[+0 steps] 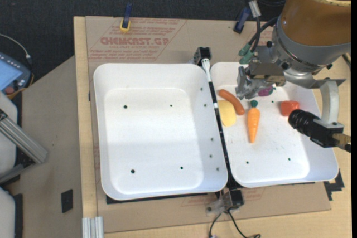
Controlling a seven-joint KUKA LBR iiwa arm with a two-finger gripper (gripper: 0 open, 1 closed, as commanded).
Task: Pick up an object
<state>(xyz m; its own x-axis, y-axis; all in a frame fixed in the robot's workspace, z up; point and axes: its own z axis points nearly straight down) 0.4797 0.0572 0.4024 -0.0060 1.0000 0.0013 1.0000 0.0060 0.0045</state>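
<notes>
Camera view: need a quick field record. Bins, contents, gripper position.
left bin: white, shallow
right bin: white, shallow, abuts the left one
carrot: right bin, centre, lying flat
sausage: right bin, orange-red, near the divider
yellow item: touching the sausage
red item: right bin, toward its right side
gripper: above the right bin's far end, near the sausage

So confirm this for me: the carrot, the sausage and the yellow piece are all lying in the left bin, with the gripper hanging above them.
One thing is wrong: the bin. The camera view shows the carrot, the sausage and the yellow piece lying in the right bin, not the left bin. The gripper does hang above them.
</notes>
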